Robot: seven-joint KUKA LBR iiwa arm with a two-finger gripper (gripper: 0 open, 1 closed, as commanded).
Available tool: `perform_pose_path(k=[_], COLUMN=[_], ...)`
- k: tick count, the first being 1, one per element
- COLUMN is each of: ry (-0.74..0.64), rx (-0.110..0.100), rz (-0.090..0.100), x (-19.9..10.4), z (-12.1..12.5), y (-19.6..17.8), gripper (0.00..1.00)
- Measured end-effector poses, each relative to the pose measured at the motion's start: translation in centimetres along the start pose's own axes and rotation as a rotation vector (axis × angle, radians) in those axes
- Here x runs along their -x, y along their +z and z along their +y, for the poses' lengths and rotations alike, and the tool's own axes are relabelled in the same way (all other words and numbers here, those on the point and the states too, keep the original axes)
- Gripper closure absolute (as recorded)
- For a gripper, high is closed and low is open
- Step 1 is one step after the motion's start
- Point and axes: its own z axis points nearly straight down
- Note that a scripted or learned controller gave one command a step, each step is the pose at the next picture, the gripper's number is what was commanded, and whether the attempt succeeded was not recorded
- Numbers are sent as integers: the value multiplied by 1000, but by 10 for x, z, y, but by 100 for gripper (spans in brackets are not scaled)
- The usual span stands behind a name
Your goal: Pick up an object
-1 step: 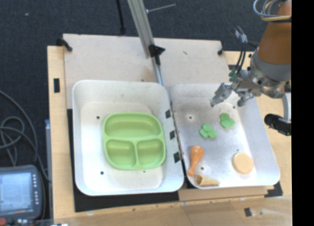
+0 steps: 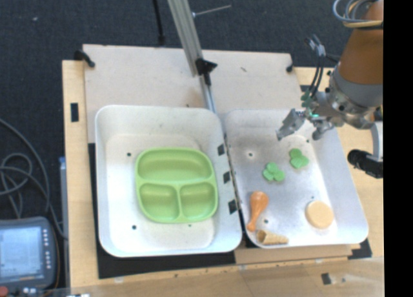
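Small green lobed plastic toy piece (image 2: 298, 159), right white bin (image 2: 342, 179), near its centre: judged light, stiff, best pinched across its narrow sides. It lies at six o'clock from the two-finger gripper (image 2: 303, 124), just below, apart; fingers spread open, holding nothing. Second green piece (image 2: 273, 172) at eight o'clock of it.

Arm (image 2: 361, 63): a wide orange band is seen above a grey wrist section. Black cables are routed along the wrist's side, and a pale looped hose is seen at the top. Claw (image 2: 303, 128): grey metal fingers, small teal-green marks noted at their base.
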Motion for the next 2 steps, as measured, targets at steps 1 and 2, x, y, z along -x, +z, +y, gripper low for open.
perform_pose_path(k=[1,2], ry=[3,6], rx=[-6,-5], rz=[-1,-1], x=[-5,-12], z=[-4,-2], y=[60,107], gripper=[0,0])
